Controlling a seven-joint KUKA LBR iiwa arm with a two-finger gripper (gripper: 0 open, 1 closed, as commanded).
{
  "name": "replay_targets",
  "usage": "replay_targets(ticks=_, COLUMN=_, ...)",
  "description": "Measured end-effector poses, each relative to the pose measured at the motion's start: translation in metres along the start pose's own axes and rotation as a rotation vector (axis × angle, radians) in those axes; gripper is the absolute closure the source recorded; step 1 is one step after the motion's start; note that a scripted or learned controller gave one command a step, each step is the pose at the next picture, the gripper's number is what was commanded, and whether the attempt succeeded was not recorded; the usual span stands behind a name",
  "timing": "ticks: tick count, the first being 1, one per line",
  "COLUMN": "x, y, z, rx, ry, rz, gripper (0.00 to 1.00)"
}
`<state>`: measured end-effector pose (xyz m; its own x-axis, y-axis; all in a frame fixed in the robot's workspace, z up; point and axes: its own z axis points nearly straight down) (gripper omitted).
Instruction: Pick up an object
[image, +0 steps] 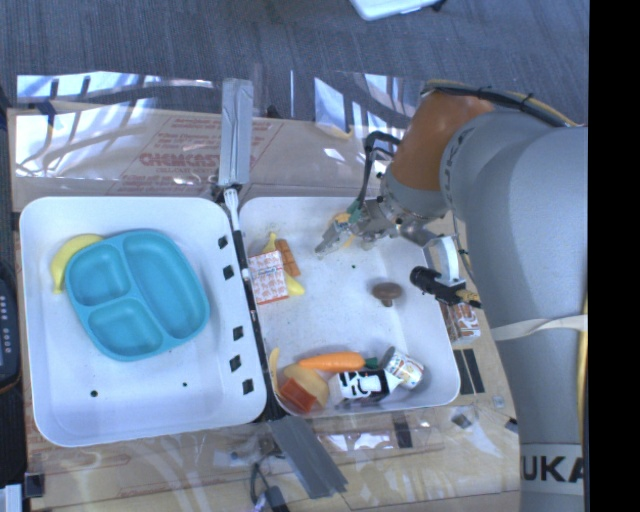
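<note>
My gripper (336, 236) hangs over the upper middle of the right bin (430, 345), pointing down and to the left, above bare white floor. Nothing shows in its grasp. Left of it lie a red-and-white packet (267, 277) and a small orange and yellow piece (287, 259). A brown round item (387, 292) sits to its lower right. Along the bin's front edge lie a carrot (332, 362), fruit pieces (302, 388), a black-and-white toy (362, 384) and a small can (405, 371).
The left bin (40, 400) holds a blue divided plate (137, 292) and a yellow banana (68, 256) at its upper left. A divider with black clips (238, 300) separates the bins. The grey arm (520, 220) covers the right side of the bench.
</note>
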<state>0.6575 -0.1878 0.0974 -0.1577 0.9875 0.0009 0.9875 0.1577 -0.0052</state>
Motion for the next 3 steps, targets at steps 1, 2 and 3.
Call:
replay_targets(ticks=1, x=0.050, y=0.007, z=0.009, rx=0.002, ry=0.003, rz=0.116, gripper=0.00)
replay_targets(ticks=2, x=-0.023, y=-0.004, z=0.007, rx=-0.003, ry=0.000, rz=0.193, gripper=0.00)
replay_targets(ticks=3, x=0.028, y=0.004, z=0.009, rx=0.002, ry=0.003, rz=0.308, gripper=0.00)
